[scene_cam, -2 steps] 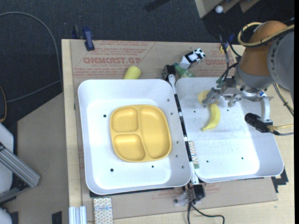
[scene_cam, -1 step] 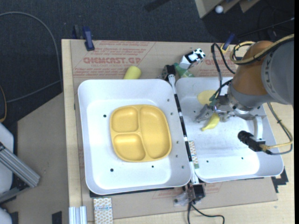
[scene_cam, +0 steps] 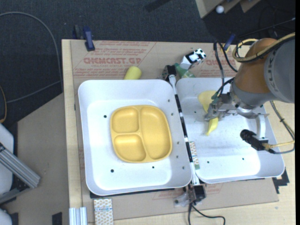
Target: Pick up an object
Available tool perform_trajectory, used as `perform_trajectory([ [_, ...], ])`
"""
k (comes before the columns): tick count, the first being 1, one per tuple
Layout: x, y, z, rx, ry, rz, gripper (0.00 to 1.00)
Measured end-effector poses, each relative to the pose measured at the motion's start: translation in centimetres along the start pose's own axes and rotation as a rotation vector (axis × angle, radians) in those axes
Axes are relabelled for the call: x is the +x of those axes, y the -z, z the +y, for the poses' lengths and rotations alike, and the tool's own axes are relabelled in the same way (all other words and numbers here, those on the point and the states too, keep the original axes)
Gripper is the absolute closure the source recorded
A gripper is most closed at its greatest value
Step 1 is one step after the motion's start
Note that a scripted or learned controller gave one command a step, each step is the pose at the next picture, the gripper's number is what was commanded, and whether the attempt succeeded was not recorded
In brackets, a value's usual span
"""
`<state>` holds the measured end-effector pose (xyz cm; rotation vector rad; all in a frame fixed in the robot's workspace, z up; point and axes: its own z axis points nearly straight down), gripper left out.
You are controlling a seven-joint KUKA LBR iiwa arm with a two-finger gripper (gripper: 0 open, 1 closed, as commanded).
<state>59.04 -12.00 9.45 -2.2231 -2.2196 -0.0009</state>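
My gripper (scene_cam: 215, 113) hangs over the upper left part of the right bin (scene_cam: 234, 165). A small long yellow piece (scene_cam: 212, 125) lies right under its tip, slanting down to the left; the view does not tell whether the piece is gripped or just touched. A second, rounder yellow thing (scene_cam: 205, 99) sits just above and to the left of the gripper, partly hidden by it.
The left bin (scene_cam: 93, 125) holds a yellow plate with three compartments (scene_cam: 140, 133). On the bench behind the bins lie a yellow cylinder (scene_cam: 133, 72) and a black-and-white object (scene_cam: 194, 58). A blue clamp (scene_cam: 87, 38) sits at the far left edge.
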Motion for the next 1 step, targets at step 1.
perform_trajectory([
  [1, 7.01, 9.11, 1.40, -0.002, 0.004, 0.000, 1.00],
])
